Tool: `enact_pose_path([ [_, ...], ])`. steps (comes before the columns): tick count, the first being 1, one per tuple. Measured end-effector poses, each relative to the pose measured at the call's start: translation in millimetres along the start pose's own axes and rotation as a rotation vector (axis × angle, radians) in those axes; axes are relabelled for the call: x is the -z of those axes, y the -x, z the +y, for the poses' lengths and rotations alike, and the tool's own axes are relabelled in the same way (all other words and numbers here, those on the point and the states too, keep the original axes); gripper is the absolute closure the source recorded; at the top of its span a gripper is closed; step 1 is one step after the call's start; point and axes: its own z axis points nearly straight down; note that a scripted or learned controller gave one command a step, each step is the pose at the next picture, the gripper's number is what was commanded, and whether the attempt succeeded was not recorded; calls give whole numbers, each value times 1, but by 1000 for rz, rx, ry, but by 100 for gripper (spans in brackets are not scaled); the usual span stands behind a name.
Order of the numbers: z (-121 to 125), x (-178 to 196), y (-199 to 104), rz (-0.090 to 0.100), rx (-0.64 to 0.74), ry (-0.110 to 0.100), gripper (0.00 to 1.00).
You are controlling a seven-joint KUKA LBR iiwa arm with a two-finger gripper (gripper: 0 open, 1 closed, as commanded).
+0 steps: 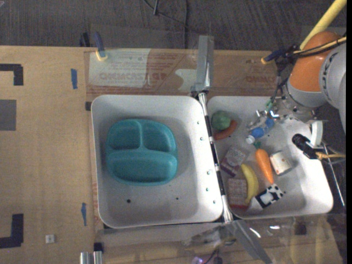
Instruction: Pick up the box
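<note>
Pale wooden bench boards run under two shallow white bins, with dark floor beyond the far edge. Everything below is placed from the carrot [264, 166], which lies lengthwise near the middle of the right bin [322, 194].

The box [280, 162] sits just to the right of the carrot, close beside it, though I cannot tell whether they touch. It is a small, pale block, cream on its faces with a tan patch on top. It lies flat on the bin floor and is turned a little askew.

Left of the carrot, a banana [250, 181] curves alongside it. Beyond the banana lie two flat packets [237, 190]. Below the carrot is a black-and-white patterned toy [269, 196]. Above and to its left rests a green ball [221, 120]. A blue bottle [258, 132] lies directly above the carrot. The things look tipped in loosely, which would explain the crowding and odd angles.

Far to the left of the carrot, the other bin [110, 202] holds a teal divided plate [142, 150].

The gripper [270, 115] hangs above the carrot, over the bin's far part and well apart from the box. The glare and clutter there mean I cannot tell whether it is spread or closed. Judging by that gap, the pick is not yet begun.
</note>
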Motion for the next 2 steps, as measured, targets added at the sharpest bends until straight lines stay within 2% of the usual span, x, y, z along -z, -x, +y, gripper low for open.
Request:
enact_pose_path([
  [1, 2, 11, -1, -3, 4, 4, 100],
  [2, 12, -1, 21, -1, 155, 2, 100],
])
